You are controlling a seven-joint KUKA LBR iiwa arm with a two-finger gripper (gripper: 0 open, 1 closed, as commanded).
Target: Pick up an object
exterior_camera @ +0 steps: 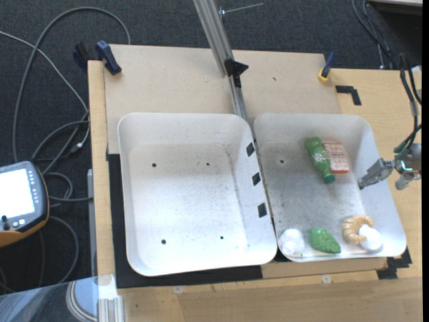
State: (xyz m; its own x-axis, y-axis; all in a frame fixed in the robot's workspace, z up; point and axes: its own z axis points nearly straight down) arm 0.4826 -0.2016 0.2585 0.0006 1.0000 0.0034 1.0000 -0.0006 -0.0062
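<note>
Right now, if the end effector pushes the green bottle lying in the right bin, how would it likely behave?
The green plastic bottle lies on its side, so it would probably roll. It looks light and stiff. The small red-and-white packet touching it might shift along.

The arm is cut off by the right edge; the handheld controller is clipped at the left edge.

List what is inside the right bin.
The right bin holds a green bottle, a red-and-white packet, a white ball, a green lump and a croissant partly covered by a white object.
</note>
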